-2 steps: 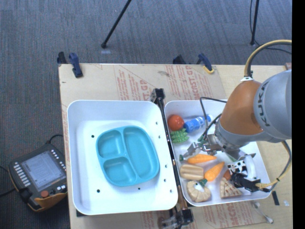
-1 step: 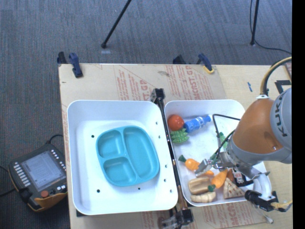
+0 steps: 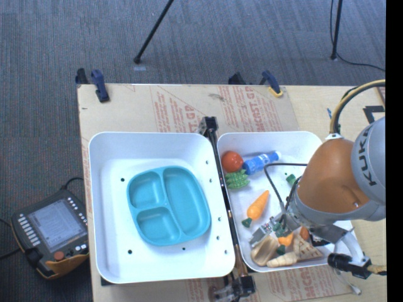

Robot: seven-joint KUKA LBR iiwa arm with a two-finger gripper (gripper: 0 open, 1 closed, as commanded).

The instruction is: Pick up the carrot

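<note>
Since the carrot (image 3: 258, 204) lies loose in the right bin (image 3: 315, 137), orange with a dark green stub at its lower-left end, a miss is the main risk. It is seen tilted, thick end up-right, roughly mid-bin and apart from the walls. The claw (image 3: 272, 225) is seen just below and right of the carrot, low among the clutter; nothing is seen between its tips, and whether it is wide or narrow cannot be told because the wrist hides most of it.

Judged risks: a neighbour could be grabbed instead, since a second small orange piece (image 3: 286, 238) sits right by the claw on a heap of tan pieces (image 3: 277, 250). The carrot could also be nudged or rolled away if it is approached off-axis, given its taper.

Other items in the right bin: a red ball (image 3: 232, 161) and a blue bottle (image 3: 260, 162) near the top-left corner, and a green ridged toy (image 3: 237, 180) just below them, near the carrot's top end. A thin black cable (image 3: 277, 184) runs over the bin close to the carrot.

The left bin (image 3: 107, 168) holds a blue divided plate (image 3: 169, 204). Both bins sit on the desk (image 3: 164, 109); a handheld controller (image 3: 47, 231) lies off its left edge.
</note>
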